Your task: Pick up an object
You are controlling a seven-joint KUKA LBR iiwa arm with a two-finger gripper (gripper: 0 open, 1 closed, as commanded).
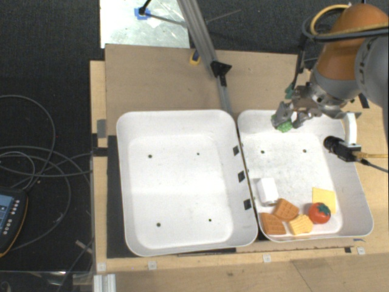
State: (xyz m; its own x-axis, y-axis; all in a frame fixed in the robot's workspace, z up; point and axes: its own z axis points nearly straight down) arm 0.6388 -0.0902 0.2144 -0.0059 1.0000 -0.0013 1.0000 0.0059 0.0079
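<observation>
Where tool [287,119] grips: green object [283,126].

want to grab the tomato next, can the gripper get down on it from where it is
Probably yes. The tomato lies uncovered near the right bin's front, nothing above it; the gripper hangs over the far end. The yellow wedge crowds it.

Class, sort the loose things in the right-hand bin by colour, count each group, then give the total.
White: 1, a block
Orange-brown: 2, waffles
Yellow: 2, a cracker and a wedge
Red: 1, a tomato
Green: 1, a piece at the gripper
Total: 7
</observation>
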